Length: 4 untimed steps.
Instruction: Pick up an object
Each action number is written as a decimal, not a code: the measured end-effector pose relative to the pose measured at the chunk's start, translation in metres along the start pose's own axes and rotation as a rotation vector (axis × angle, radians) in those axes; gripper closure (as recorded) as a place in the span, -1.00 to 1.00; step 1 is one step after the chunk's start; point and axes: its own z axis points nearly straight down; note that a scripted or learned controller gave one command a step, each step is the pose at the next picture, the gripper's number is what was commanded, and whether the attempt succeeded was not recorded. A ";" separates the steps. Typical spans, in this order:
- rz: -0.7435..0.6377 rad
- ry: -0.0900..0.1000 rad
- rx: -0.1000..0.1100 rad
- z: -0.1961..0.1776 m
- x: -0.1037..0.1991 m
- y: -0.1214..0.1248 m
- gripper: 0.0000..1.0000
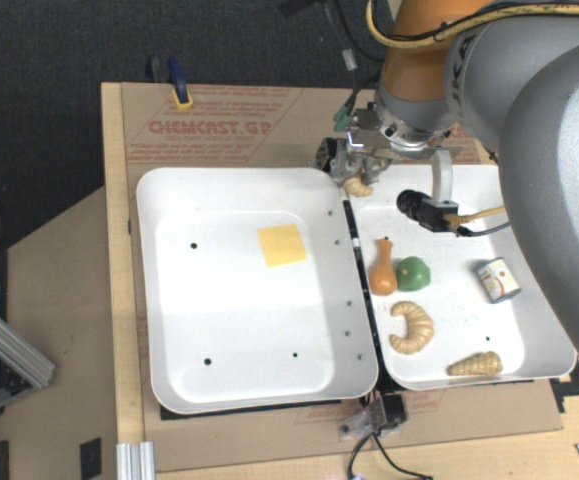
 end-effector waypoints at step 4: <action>0.007 -0.002 0.009 -0.063 0.111 -0.093 1.00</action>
